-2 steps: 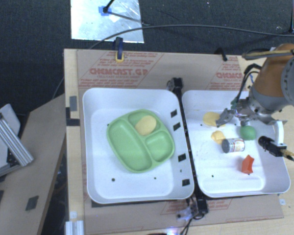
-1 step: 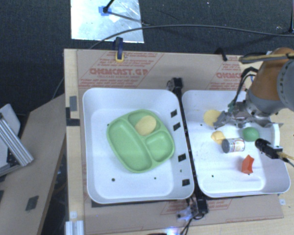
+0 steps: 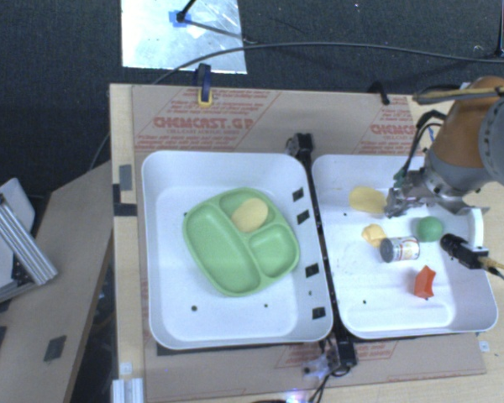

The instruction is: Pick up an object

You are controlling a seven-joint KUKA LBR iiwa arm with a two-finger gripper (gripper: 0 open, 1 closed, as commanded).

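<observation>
The arm [image 3: 479,133] ran off the frame's right edge at upper right. Its gripper [image 3: 396,201] was too small and dark for the finger gap to be read. The small can [image 3: 401,249] carried a label too blurred to read.

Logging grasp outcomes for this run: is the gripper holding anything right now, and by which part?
Cannot be told. The gripper is low in the right bin, beside the flat yellow piece, but nothing visibly sits between its fingers.
</observation>
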